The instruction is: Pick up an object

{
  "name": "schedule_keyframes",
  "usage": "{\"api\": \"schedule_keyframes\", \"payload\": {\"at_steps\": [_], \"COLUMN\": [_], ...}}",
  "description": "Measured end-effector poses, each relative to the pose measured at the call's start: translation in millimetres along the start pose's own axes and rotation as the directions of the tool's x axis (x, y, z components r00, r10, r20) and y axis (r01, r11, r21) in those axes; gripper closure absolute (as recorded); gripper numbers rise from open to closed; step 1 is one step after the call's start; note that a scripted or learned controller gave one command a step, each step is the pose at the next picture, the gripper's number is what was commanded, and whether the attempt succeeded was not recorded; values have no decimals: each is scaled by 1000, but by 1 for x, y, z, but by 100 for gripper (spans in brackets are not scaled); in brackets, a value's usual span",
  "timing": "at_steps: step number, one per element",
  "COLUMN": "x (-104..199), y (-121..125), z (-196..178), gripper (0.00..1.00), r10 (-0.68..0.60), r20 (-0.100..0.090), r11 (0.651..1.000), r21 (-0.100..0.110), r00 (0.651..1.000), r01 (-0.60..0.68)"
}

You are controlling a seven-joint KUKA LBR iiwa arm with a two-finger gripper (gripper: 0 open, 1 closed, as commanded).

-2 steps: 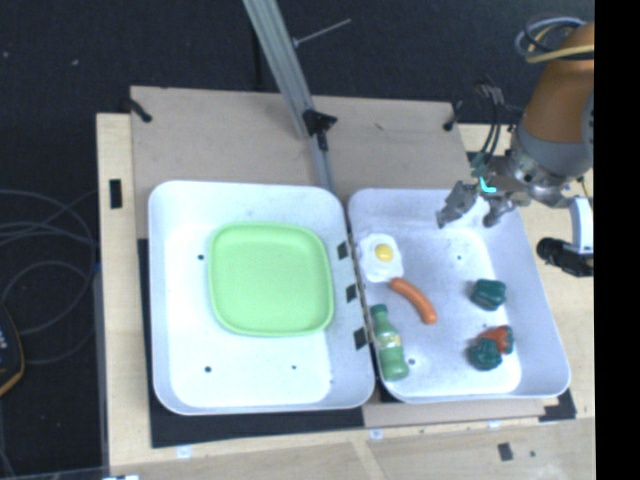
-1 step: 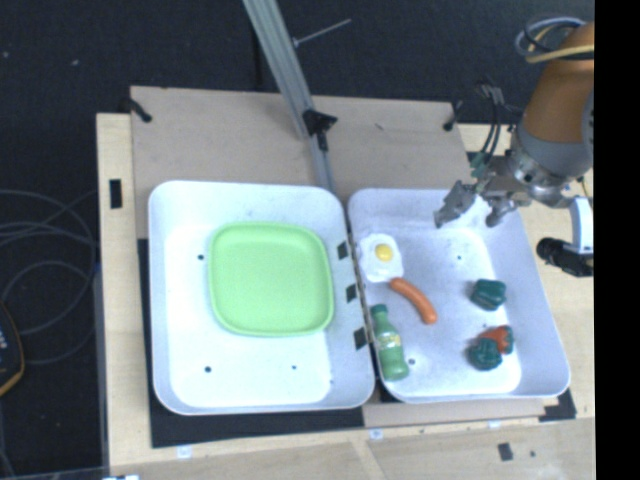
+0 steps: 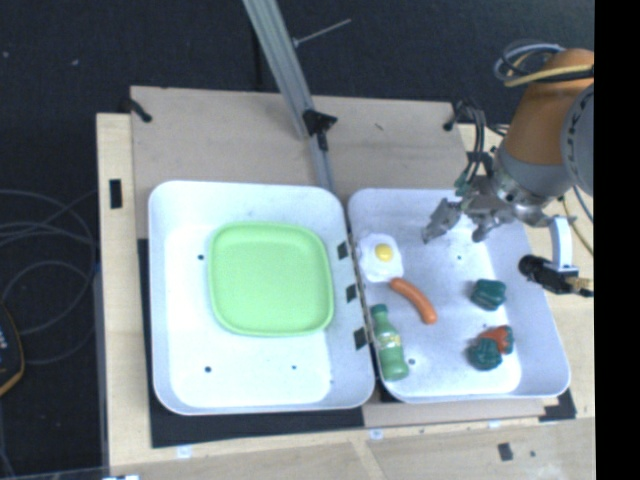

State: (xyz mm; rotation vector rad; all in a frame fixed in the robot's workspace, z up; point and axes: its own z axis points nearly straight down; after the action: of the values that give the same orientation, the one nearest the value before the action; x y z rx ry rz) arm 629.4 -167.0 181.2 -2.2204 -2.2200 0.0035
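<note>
I see the bench carrying two white bins: left bin and right bin, side by side.

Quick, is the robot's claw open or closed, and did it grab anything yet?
Gripper: open, holding nothing, above the right bin.

To my left sits a white bin holding a light green square plate, flat near its middle. A grey metal pole slants up from the bench's far edge. Dark cables trail on the floor beyond the bench's left side.
</note>
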Motion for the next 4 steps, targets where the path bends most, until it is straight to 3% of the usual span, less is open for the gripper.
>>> {"api": "schedule_keyframes", "payload": {"at_steps": [1,2,3,4], "x": [-6,-7,-7,-6], "y": [-3,-3,-3,-10], "z": [61,81,69,23], "gripper": [0,0,100,100], "r10": [1,0,1,1], "r20": [0,1,0,0], "r11": [1000,1000,1000,1000], "r21": [2,-2,-5,-7], "r00": [1000,1000,1000,1000], "r01": [-1,0,-1,-1]}}
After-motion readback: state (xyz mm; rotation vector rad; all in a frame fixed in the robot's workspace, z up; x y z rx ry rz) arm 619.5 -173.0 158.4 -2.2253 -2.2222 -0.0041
